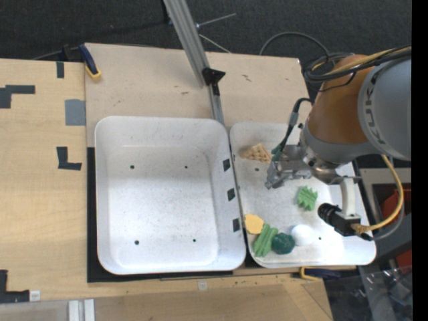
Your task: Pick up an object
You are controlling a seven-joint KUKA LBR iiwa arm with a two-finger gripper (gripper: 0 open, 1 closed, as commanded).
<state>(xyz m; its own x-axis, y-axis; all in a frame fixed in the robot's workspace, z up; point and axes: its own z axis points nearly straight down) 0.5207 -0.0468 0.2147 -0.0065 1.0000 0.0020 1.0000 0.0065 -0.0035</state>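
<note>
In the right-hand shallow white bin (354, 249), the grey metal two-finger gripper (275, 179) hangs low over bare floor; whether its jaws are apart or together cannot be told. Small objects ring it: a tan waffle-textured wedge (255, 154) just beside it toward the far wall; a ridged light-green piece (307, 198) near its other side; along the near wall a yellow rounded lump (253, 223), a green ribbed stalk (265, 240), a dark green ball (283, 243) and a smooth white egg-shaped object (302, 233).
</note>
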